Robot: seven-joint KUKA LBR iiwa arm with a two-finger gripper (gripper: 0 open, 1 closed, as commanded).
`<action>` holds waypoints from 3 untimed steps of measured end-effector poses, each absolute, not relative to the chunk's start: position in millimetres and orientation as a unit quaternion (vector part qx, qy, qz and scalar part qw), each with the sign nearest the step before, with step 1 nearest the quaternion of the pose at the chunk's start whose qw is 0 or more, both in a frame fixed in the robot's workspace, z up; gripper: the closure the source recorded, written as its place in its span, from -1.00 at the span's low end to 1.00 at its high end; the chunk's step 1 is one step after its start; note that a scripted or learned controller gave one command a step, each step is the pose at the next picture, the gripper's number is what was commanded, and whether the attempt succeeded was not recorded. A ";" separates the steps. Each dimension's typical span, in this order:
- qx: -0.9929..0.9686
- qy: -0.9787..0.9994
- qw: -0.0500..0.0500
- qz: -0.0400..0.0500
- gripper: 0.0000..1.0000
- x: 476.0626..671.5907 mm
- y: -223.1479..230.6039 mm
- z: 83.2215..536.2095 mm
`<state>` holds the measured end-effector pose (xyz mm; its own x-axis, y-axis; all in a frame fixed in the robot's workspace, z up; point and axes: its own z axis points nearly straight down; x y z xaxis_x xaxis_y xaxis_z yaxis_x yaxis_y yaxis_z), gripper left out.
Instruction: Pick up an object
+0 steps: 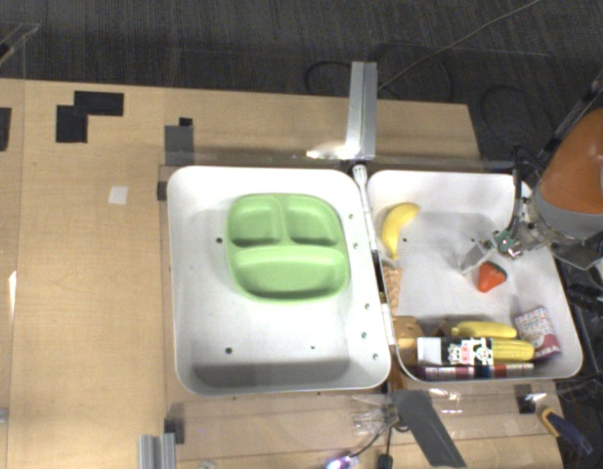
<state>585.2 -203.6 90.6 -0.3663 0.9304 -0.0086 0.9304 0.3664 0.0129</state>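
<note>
While the arm (575,179) reaches in over the far right corner of the right bin (448,189), its gripper (506,242) hangs low inside that bin, just above and beside a small red strawberry-like toy (491,277). Whether the gripper is spread or closed cannot be made out at this size, and nothing is seen between its tips. Taking the right bin as the landmark, a yellow banana (398,228) lies near its far left corner, close to the wall shared with the neighbouring bin. Along its near wall sits a cluster: a second yellow banana-like piece (482,331), a yellow corn-like piece (496,349), a dark bottle with a white label (467,354) lying on its side, and a small pink patterned packet (537,328) towards the near right corner. Left of the right bin, touching it side by side on the bench (76,262), the left bin (198,340) carries a green divided plate (285,245).
</note>
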 end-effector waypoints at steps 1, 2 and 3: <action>0.576 0.817 0.008 0.003 -1.00 547.1 -201.8 91.3; 0.575 0.818 0.010 0.005 1.00 549.8 -199.8 103.1; 0.596 0.803 0.003 0.001 1.00 608.0 -204.4 96.2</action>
